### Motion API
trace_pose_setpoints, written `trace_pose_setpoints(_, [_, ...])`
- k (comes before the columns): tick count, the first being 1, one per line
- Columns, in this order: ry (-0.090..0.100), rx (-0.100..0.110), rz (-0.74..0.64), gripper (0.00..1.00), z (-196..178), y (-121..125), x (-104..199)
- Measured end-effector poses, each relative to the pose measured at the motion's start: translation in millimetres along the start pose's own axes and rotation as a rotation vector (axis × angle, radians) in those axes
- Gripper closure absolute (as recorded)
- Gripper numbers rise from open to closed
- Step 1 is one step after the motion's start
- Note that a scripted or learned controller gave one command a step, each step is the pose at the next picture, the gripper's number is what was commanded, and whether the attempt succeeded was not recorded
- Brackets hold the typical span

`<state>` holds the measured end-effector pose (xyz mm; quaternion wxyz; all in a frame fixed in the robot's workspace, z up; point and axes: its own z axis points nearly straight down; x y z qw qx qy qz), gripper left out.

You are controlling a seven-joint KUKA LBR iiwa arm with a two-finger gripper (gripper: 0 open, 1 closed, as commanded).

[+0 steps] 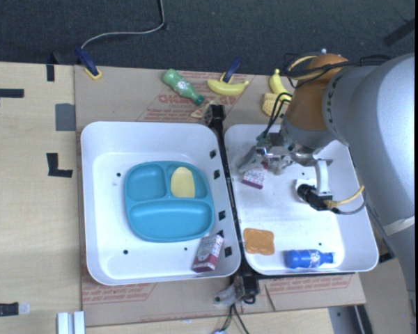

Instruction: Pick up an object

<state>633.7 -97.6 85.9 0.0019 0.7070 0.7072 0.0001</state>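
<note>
My gripper [259, 160] hangs low in the right bin [348, 214], near its back left part, with its fingers spread open. Just in front of it lies a small pink and white packet [253, 179], close under the fingertips but not between them. An orange flat piece [258, 241] and a blue bottle [308, 258] lie at the front of the same bin. The left bin [101, 186] holds a blue divided plate [160, 211] with a yellow piece [182, 182] on it, and a dark red packet [209, 252] at its front right corner.
Behind the bins, a green bottle [182, 86], a yellow banana [227, 85] and another yellow toy [273, 94] lie on the cardboard. The arm's grey body [383, 138] covers the right bin's far right side. A black cable end [312, 195] hangs beside the gripper.
</note>
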Motion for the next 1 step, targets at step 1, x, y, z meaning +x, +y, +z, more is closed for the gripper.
trace_pose_setpoints(1, [0.001,0.0,-0.001,1.0,-9.4,0.1,0.3])
